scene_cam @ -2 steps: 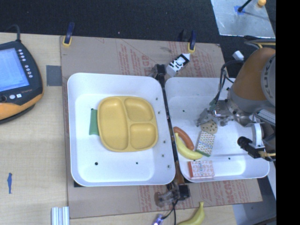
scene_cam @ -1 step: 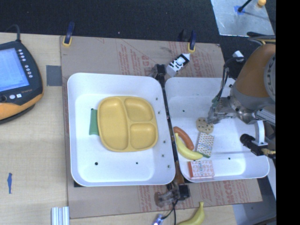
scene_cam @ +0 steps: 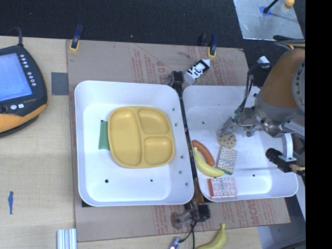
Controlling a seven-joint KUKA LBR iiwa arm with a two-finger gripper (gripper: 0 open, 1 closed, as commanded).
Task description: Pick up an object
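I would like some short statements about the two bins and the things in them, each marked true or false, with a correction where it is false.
1. The yellow divided plate lies in the left bin. True.
2. A banana lies in the left bin. False: it lies in the right bin, beside the hot dog.
3. The gripper is above the right bin, near a small round cracker. True.
4. The plate has one single compartment. False: it has three compartments.
5. A second banana lies outside the bins, at the bottom edge of the view. True.
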